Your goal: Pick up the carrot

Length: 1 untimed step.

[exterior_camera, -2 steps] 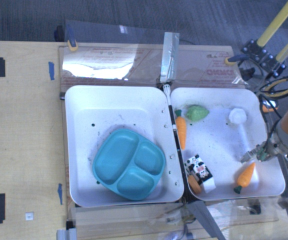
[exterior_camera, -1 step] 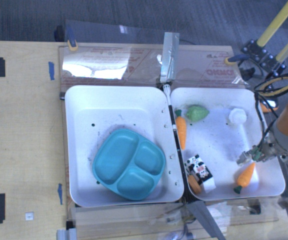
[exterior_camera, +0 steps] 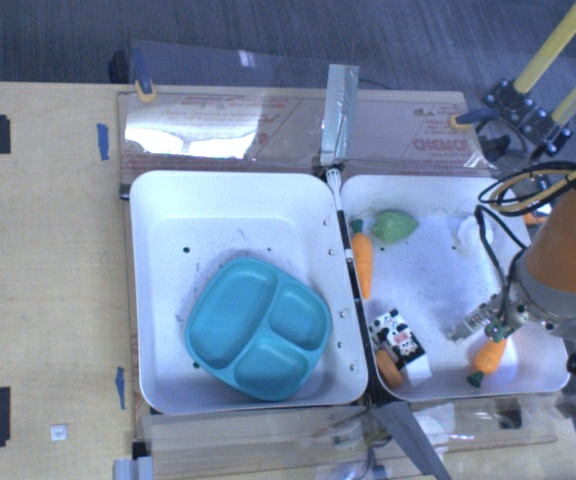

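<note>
1. Near edge, right bin [exterior_camera: 430, 280]. A short orange item [exterior_camera: 388, 369] lies against the dividing wall. It touches a black-and-white cow-patterned item [exterior_camera: 396, 334], and its identity cannot be confirmed.

2. Near right corner of the same bin. The near carrot [exterior_camera: 490, 354] lies tilted, with its green tip pointing toward the near wall. The gripper [exterior_camera: 495, 320] is directly over its thick end and appears to touch it. Whether the gripper is wide, narrow or closed on the carrot cannot be told, so no grasp is confirmed.

3. Left bin [exterior_camera: 218, 208]. A blue divided plate [exterior_camera: 258, 328] rests on its floor, well apart from the task's thing.

4. Farther back, right bin. The far carrot [exterior_camera: 362, 260] lies along the dividing wall with its green top pointing away from the camera. A green item [exterior_camera: 395, 225] is just beside that top.

5. Handling assessment (a judgement, not an observation).
- Both carrots appear to be toy food: probably light and stiff, with a smooth skin that may slip.
- The tapered body will tend to squeeze out toward its thin end. Take hold across the thicker half, at right angles to the long axis.
- The near carrot has open floor on both flanks, which makes it the easier target.
- The far carrot lies against the wall, which leaves little room on that side. It would need a grip taken along the wall line.
</note>
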Tool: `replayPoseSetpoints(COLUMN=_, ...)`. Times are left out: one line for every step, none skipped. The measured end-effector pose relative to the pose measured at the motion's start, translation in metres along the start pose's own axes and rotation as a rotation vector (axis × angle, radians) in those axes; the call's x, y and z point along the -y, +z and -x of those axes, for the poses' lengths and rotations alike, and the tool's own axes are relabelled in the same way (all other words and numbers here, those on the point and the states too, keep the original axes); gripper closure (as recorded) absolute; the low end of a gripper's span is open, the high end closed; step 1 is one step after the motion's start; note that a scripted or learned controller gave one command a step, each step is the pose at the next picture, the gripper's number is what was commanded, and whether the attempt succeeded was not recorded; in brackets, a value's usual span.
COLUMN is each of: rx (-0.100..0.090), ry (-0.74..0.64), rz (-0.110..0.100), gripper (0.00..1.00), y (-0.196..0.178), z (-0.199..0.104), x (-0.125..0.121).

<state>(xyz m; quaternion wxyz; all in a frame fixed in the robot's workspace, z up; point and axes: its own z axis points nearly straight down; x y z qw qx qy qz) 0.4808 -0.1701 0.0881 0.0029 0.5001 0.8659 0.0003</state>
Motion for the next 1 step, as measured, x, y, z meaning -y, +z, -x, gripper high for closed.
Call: replayPoseSetpoints(rx=0.004, ry=-0.056, rz=0.007, gripper=1.00, y=-0.0007, z=-0.0273, x=-0.0556)
